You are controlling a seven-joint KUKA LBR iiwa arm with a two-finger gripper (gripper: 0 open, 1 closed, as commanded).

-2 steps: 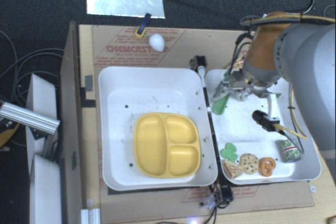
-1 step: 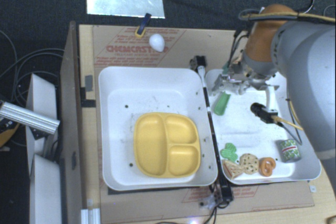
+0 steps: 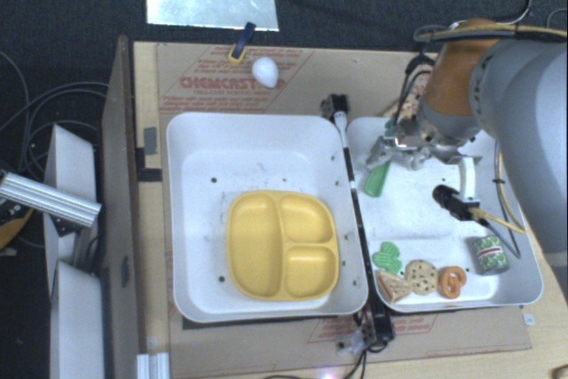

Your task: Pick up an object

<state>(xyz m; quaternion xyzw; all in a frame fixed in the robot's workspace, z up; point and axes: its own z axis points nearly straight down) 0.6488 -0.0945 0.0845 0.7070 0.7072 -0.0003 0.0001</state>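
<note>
The right bin [image 3: 531,284] serves as reference. The gripper [image 3: 387,157] hangs low over its upper left corner, right above a green cylindrical object [image 3: 376,180] that lies tilted against the bin's left wall; whether it grips that object cannot be told from here. Along the bin's lower edge sit a green leaf-shaped piece [image 3: 387,258], a cracker wedge [image 3: 394,286], a cookie [image 3: 421,276] and a pretzel [image 3: 451,281]. A small green can [image 3: 490,254] rests nearer its right wall. Left of this bin, the left bin [image 3: 191,191] holds a yellow divided plate [image 3: 282,244].
</note>
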